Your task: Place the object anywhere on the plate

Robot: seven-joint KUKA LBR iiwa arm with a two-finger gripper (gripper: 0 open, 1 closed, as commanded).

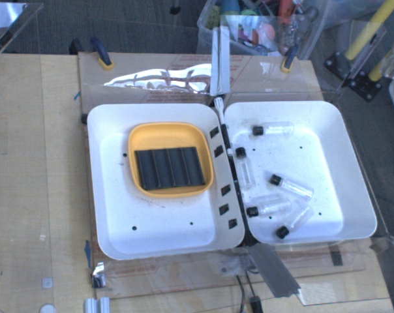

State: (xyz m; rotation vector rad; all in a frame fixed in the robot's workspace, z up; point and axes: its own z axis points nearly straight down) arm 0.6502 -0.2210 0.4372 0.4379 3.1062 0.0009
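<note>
I am planning the pick. Capped vials (pixel 289 186) are lying scattered in the right bin (pixel 327 119), at three o'clock from the yellow plate (pixel 139 139). I am favouring the isolated twelve-o'clock vial (pixel 272 130), gripping across its width.

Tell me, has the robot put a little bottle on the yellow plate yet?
Not yet. The yellow plate in the left bin carries just a dark ridged insert. All five clear vials, like this one, lie in the right bin. Picking and placing are both left.
</note>
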